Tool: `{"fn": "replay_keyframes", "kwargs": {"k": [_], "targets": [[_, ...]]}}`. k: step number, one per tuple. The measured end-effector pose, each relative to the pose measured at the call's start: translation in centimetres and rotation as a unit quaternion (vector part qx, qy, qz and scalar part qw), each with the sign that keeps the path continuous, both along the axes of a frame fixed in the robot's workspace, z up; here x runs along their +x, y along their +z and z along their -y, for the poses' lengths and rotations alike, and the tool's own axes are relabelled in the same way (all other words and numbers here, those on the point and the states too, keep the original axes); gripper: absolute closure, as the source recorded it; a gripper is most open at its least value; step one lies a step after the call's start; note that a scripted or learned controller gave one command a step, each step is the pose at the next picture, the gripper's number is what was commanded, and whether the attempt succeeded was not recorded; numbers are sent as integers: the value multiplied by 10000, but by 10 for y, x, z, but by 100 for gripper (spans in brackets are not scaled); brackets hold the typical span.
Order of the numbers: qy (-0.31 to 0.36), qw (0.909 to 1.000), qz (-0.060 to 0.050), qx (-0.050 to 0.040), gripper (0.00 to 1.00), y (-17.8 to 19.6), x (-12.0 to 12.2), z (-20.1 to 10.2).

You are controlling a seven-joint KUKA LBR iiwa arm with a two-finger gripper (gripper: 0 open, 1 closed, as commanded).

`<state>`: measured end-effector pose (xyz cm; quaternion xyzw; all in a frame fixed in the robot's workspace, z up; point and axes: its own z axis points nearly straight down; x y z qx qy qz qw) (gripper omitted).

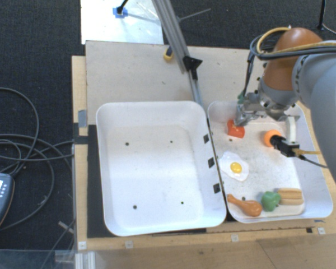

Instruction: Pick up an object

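My gripper [241,118] is low in the far part of the right bin [319,203], directly over a small red-orange object [236,130] and at or very near its top. The grey wrist hides the gripper's upper part. An orange ball [269,137] lies just right of the gripper. Nearer the front of the same bin are a fried egg [235,168], a brown drumstick [245,205], a green pepper [270,200] and a hot dog bun [290,195].
The left bin [109,122] stands beside the right one, and their walls meet along a line with black clips [211,162]. A slanted grey pole [173,29] crosses the bench behind the bins. Cables lie on the floor at the left.
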<state>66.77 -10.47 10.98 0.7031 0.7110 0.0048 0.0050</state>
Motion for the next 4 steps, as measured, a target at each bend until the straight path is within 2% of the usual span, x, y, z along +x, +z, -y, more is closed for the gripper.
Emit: {"fn": "replay_keyframes", "kwargs": {"k": [2, 3, 4], "targets": [[-24, 10000, -25, -7, 100, 112, 9, 9], [-2, 10000, -64, 9, 100, 118, -6, -51], [-3, 10000, -66, 13, 100, 130, -27, -98]]}}
